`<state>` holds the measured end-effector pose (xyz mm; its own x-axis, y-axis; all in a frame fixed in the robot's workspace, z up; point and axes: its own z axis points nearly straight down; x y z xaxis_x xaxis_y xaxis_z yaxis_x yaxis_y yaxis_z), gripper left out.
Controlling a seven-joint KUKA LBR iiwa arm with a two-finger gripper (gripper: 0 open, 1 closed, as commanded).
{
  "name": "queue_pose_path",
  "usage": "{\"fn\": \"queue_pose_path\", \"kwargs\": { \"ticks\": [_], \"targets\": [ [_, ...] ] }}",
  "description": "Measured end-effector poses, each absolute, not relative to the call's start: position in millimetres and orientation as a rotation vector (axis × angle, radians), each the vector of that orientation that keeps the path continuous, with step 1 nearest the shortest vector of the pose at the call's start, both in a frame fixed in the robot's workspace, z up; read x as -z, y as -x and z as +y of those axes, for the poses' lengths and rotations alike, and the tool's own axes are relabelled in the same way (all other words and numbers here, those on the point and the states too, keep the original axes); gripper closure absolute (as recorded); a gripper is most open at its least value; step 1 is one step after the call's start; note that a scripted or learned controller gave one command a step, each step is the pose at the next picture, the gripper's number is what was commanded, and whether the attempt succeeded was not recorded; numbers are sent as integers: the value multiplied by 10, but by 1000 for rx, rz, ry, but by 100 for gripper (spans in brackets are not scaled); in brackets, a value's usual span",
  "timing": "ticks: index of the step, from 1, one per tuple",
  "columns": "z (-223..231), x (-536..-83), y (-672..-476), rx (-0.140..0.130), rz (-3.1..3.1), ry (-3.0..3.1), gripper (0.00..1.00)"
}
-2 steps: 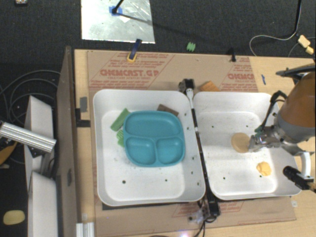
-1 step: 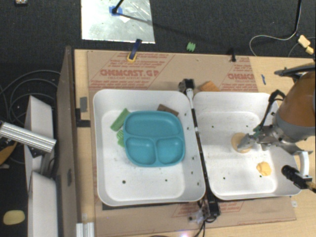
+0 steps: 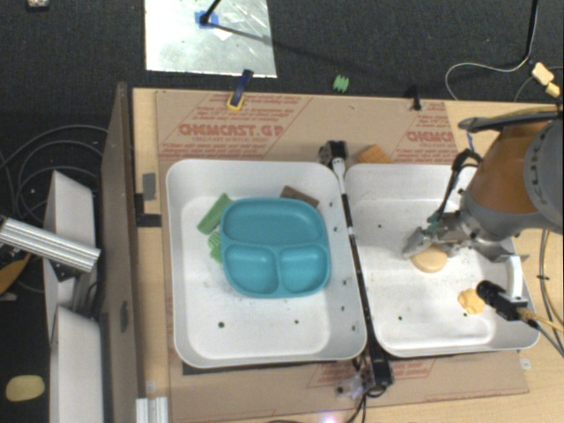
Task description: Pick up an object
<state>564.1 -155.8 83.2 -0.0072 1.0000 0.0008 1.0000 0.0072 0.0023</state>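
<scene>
In the right bin (image 3: 388, 210), my gripper (image 3: 432, 240) hangs low, right above a round tan object (image 3: 429, 261) that lies on the bin floor. The gripper's tip sits at the tan object's upper edge, and I cannot make out whether it touches it. A small yellow piece (image 3: 470, 301) lies near the bin's front right corner. The grey arm with its orange band (image 3: 504, 170) comes in from the right over this bin.
The left bin (image 3: 189, 324) holds a blue divided plate (image 3: 274, 247), with a green object (image 3: 212, 214) at its left and a brown piece (image 3: 300, 196) behind it. An orange piece (image 3: 374, 155) lies just behind the bins on the cardboard.
</scene>
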Motion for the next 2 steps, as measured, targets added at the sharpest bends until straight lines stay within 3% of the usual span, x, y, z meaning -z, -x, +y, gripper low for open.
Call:
{"fn": "queue_pose_path", "kwargs": {
  "ticks": [1,2],
  "targets": [
    [-1577,-953,-5637,-5,2225,-2214,100],
    [-595,-1955,-5942,-17,2232,-2200,100]
  ]
}}
